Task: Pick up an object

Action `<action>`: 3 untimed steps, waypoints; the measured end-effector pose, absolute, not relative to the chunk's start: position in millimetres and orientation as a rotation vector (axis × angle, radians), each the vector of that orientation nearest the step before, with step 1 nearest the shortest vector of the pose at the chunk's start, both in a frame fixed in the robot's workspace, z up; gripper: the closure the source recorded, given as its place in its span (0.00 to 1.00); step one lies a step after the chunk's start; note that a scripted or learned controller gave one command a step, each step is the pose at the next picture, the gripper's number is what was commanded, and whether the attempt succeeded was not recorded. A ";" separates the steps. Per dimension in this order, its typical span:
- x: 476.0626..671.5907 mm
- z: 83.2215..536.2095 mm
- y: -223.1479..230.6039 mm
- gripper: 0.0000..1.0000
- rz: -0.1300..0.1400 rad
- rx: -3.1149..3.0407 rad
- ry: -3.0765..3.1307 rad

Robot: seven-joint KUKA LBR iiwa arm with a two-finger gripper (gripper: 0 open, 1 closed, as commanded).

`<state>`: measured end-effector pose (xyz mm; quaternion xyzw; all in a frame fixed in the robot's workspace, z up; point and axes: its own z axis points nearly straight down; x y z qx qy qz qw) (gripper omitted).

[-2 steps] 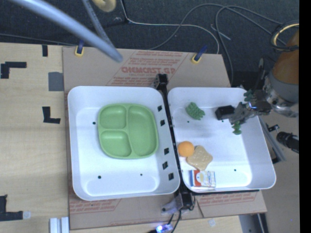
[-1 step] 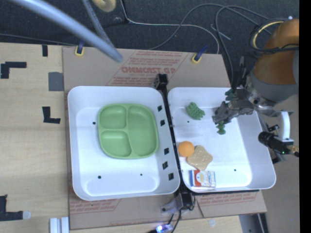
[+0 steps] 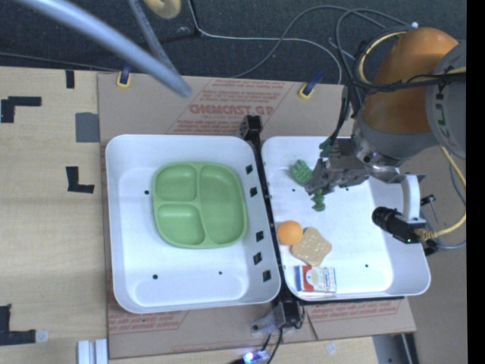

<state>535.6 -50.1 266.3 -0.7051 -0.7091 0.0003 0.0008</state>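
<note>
Where the gripper point(image 3: 321, 186) reaches into the right bin point(image 3: 394, 268), its fingers are pinched on a small green leafy toy point(image 3: 305, 175), dark, bumpy and partly hidden by the arm, near the bin's upper left, above an orange ball point(image 3: 289, 233) and a tan cracker point(image 3: 312, 246).

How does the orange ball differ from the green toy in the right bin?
The orange ball is round and smooth; the green toy is irregular and knobbly. The ball lies near the bin's middle, touching a tan cracker-like piece; the green toy lies farther back, right at the gripper. The ball is fully in view; the arm covers part of the toy. Both are small and rest in the right bin.
</note>
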 end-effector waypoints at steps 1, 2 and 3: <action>531.3 247.0 -1.9 1.00 0.004 -2.214 -2.225; 534.9 237.6 41.5 1.00 0.004 -2.214 -2.225; 531.5 242.0 94.7 1.00 0.002 -2.213 -2.227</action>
